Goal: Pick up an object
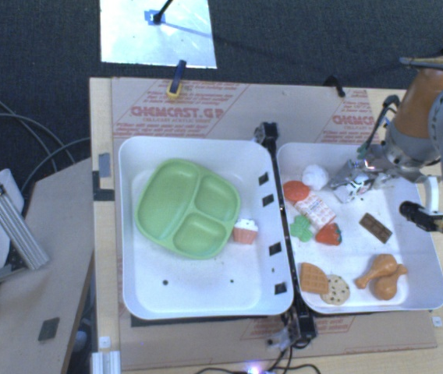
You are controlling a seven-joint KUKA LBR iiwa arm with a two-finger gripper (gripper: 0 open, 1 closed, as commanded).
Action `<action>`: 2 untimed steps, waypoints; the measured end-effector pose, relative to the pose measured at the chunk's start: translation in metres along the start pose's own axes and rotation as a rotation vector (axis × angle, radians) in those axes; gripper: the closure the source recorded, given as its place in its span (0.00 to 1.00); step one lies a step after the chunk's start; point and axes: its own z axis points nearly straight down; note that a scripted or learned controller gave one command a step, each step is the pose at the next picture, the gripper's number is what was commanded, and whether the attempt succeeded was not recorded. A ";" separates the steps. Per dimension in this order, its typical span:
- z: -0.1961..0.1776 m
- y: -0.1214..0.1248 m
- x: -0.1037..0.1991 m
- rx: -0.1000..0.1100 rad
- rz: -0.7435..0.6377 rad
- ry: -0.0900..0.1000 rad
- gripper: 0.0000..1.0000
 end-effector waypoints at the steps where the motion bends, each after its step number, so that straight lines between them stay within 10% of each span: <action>1: -0.064 -0.051 0.028 -0.014 0.002 -0.009 0.00; 2: -0.004 -0.112 0.056 -0.015 0.000 -0.011 0.00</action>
